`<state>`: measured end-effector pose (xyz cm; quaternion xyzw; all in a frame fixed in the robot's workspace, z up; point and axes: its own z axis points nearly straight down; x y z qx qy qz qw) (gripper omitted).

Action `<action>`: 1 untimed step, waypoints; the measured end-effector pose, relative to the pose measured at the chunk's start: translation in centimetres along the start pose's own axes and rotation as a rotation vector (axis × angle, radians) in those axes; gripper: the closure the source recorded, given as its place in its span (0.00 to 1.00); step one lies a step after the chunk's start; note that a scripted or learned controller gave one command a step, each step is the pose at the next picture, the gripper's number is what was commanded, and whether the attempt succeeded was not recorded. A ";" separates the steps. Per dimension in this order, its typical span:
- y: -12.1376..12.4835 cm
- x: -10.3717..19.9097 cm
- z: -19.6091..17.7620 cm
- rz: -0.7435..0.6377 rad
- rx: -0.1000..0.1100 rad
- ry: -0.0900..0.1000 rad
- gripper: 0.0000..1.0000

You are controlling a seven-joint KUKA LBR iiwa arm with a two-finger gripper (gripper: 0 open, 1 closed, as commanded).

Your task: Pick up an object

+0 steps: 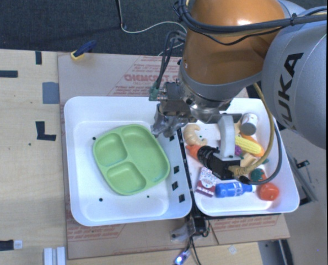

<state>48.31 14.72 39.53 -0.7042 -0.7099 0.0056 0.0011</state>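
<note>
Hovering over the divider between bins, my gripper (166,127): finger state, I cannot tell. Candidate corn cob (248,146) lies right of it among clutter. Recommend approaching vertically, clear of neighbouring blue bottle (234,189).

large glossy orange dome (235,26) at the top, rounded and shiny with pale highlights. beneath it a grey metal collar, narrowing to darker wrist hardware. broad grey link (304,81) on the right, matte, lettered "kuka" in black running down its side. black cables (208,18) looped around the orange dome, thinner dark wires trailing down past a small green connector. a yellowish hose curving along the lower right. dark grey metal hand (166,126) below the collar, blocky and angular, finger detail too murky to make out.
</note>
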 end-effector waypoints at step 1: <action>0.0 0.0 -0.9 -0.001 0.002 -0.001 1.00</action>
